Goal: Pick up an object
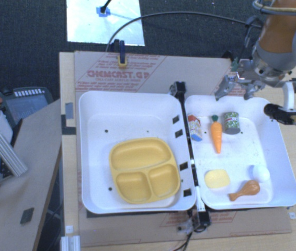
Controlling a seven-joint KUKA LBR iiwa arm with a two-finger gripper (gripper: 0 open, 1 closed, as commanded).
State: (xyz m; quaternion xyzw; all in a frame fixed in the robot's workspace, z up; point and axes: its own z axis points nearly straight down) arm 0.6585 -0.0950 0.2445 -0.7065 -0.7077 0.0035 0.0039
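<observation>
The right bin (279, 140) holds several toy foods. An orange carrot (216, 134) lies near its middle, with a small green-labelled can (231, 123) just to its right. A white and red carton (194, 127) rests by the bin's left wall. Toward the front lie a yellow slice (217, 179), a brown drumstick (245, 190) and a white egg (260, 172). My gripper (237, 89) hangs open over the bin's far rim, above and behind the can, with nothing between its fingers.
The left bin (93, 140) holds a yellow three-compartment tray (144, 169). A black divider (185, 140) runs between the bins. Cardboard (137, 72) lies under both. A black cable (190, 15) arcs overhead to the arm.
</observation>
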